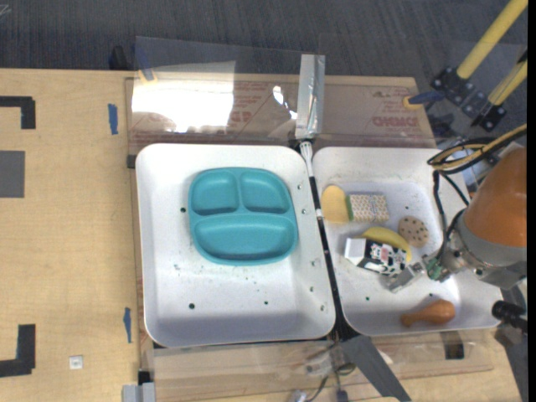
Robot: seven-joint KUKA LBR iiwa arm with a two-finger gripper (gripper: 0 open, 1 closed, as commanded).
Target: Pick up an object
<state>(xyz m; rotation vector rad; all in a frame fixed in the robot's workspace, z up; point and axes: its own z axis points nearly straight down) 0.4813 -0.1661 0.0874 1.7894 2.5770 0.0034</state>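
Observation:
The right bin holds several small objects: a yellow rounded piece, a speckled rectangular block, a banana, a round brown cookie, a black-and-white packet and an orange-brown pear-shaped item. My gripper reaches in from the right and sits low in this bin. It is just right of the black-and-white packet, below the banana and above the pear-shaped item. Nothing is seen lifted off the bin floor.
The left bin carries a teal divided plate. A clear plastic sheet and cardboard stand behind both bins. The arm's orange band overhangs the right bin's right wall. Yellow poles are at the top right.

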